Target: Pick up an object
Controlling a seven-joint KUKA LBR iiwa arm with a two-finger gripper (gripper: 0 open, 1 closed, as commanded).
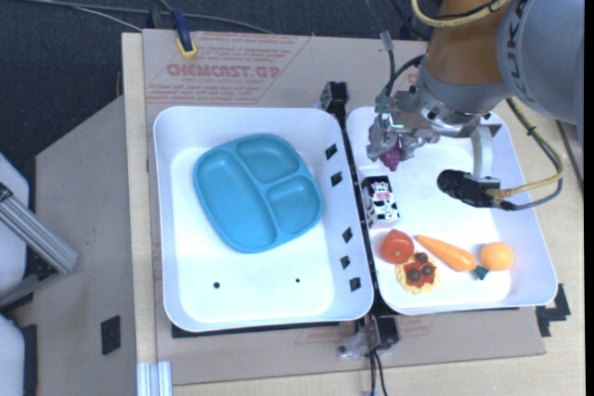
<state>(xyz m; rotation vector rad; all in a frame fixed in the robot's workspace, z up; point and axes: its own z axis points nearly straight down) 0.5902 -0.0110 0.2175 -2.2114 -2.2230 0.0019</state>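
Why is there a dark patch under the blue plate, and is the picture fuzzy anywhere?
Camera view: light from above casts a soft shadow beside the blue three-section plastic plate on the left white bin. Camera view: the small toy foods are sharp; the big orange-and-grey arm, nearest the lens, looks slightly soft.

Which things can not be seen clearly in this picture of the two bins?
- Gripper, camera view: the wrist above covers most of it, so the state of its grip is unreadable.
- Purple object at the gripper: mostly covered by it, too small to identify; held or not is unclear.
- Small black-and-white item in the right bin: too small to name.
- Arm: cut off by the right and top edges.
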